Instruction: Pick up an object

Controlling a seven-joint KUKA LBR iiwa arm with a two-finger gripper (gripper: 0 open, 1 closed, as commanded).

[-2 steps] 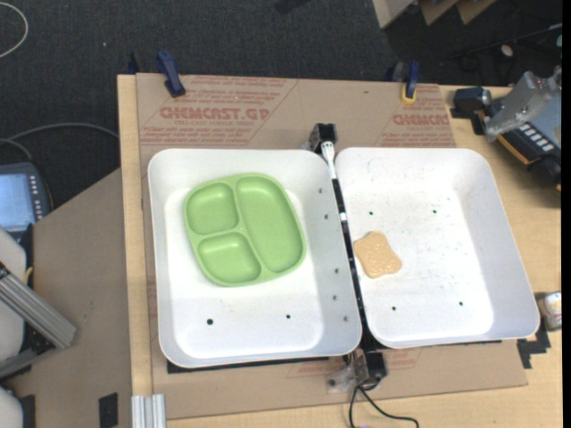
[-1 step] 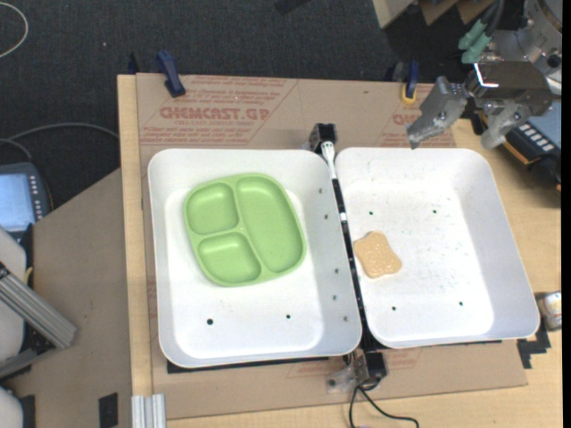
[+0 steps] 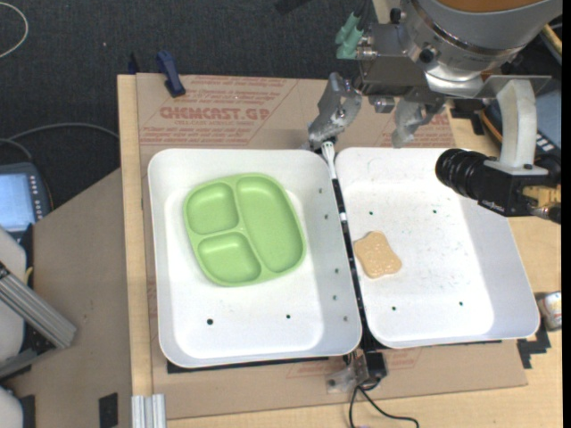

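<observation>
The gripper [image 3: 364, 125] hangs at twelve o'clock, above the far rims where the two bins meet. Its jaws stand apart with nothing between them. The left bin [image 3: 174, 315] holds a green tray [image 3: 244, 230] with three compartments, lying flat near the bin's middle. In the right bin [image 3: 464, 319], a tan flat piece [image 3: 377, 256] lies at nine o'clock, just beside the shared wall, well apart from the gripper.

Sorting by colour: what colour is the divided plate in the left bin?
Light green plate, clearest in the camera view.
</observation>
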